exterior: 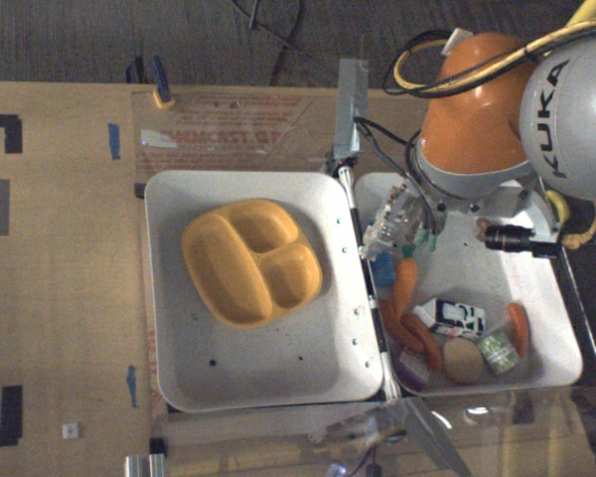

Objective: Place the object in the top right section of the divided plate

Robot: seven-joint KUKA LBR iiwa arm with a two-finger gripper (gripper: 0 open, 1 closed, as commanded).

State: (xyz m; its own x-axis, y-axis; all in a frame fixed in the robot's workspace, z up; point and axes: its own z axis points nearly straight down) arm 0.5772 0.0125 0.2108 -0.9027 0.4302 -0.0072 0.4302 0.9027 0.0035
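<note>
- Orange-banded arm (pixel 536 107) marked "KUKA" in black, reaching over right bin (pixel 566 316).
- Gripper (pixel 402 229) low at that bin's left edge, just above carrot (pixel 405 281); cannot tell finger state.
- Two white bins; left bin (pixel 179 346) with one yellow plate (pixel 250 261) of three sections.
- Right of plate: carrot, black-and-white carton (pixel 461 316), lettering unreadable.
- Plywood bench (pixel 60 296) with blue tape; dark floor beyond.

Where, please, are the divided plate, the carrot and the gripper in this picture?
divided plate (pixel 240 296): camera view, on the floor of its long left compartment.
carrot (pixel 405 282): camera view, on the middle of its orange body.
gripper (pixel 399 229): camera view, at its tip above the carrot.
</note>
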